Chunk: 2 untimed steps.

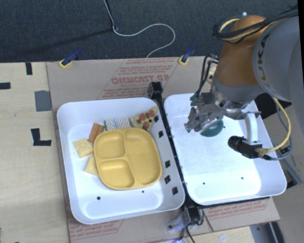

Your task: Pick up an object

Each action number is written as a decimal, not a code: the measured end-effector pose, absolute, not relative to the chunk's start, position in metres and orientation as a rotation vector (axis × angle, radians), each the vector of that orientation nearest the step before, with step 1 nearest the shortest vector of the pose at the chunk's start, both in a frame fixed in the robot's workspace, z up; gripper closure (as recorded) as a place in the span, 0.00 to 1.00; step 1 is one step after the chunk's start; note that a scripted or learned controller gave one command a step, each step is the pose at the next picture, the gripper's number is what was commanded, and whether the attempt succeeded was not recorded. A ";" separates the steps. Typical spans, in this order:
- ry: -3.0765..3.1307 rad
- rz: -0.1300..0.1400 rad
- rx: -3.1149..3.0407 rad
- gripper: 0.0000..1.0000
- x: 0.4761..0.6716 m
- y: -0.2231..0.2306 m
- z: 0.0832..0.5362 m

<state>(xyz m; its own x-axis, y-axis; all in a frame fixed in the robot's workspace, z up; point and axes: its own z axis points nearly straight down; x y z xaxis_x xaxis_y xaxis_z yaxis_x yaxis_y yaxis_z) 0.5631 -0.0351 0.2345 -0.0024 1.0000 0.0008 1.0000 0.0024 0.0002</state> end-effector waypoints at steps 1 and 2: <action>-2.221 0.005 -2.221 1.00 0.574 -0.043 0.224; -2.220 0.006 -2.221 1.00 0.559 -0.041 0.217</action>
